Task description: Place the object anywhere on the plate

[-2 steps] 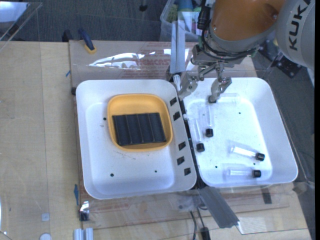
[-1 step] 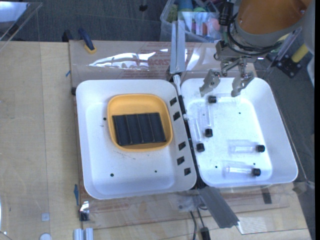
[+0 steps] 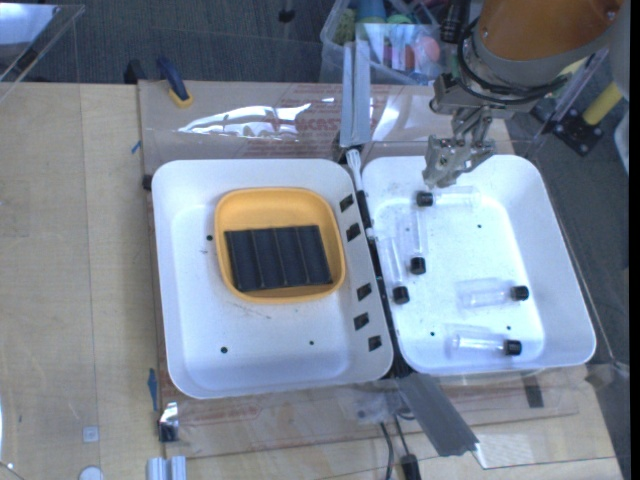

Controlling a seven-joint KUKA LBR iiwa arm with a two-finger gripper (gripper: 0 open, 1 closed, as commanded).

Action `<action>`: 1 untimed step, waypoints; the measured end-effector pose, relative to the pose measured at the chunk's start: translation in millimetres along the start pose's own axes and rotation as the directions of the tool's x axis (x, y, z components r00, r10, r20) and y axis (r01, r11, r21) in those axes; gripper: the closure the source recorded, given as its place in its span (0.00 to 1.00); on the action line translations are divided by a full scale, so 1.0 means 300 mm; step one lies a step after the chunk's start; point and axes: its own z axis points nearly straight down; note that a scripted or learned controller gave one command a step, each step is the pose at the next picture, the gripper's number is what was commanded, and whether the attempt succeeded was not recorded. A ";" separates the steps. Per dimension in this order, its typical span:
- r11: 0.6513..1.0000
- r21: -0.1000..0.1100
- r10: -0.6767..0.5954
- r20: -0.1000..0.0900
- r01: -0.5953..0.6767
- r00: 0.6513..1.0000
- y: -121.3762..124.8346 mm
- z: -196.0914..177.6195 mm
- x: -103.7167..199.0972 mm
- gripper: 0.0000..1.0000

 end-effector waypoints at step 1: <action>0.978 -0.016 -0.208 -0.005 0.208 0.978 0.010 0.237 0.026 1.00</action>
